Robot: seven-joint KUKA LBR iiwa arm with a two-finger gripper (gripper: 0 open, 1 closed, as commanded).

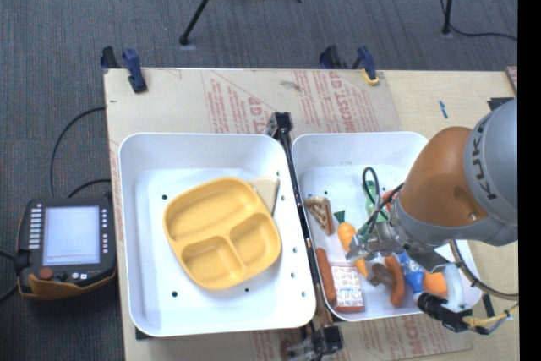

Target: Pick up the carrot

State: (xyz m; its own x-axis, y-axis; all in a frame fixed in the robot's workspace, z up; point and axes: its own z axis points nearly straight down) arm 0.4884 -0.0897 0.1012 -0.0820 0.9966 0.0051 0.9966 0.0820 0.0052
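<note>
A plywood bench [237, 97] seen from above carries two shallow, glossy white plastic bins with rounded corners, side by side. Taking the right bin [355, 146] as the landmark: the left bin [144, 182] sits directly against its left wall and holds a smooth yellow plastic tray [221, 232] moulded into three rounded compartments, lying at a tilt. Inside the right bin, toward its lower middle, lies the carrot [347, 234], a small, stubby orange toy piece with a green leafy tip pointing up toward the bin's far wall. The robot arm [461, 182], a bulky grey cylinder with a glossy orange band, reaches in over the right bin's right side, and the gripper [365, 248] hangs just right of and below the carrot; whether the claw is apart or together cannot be told, since the wrist covers it. Near the bin's lower wall lie a small flat printed box [347, 287], a long reddish sausage shape [325, 273] beside it, and a brown, curved pretzel-like piece [319, 213] toward the bin's left wall.
</note>
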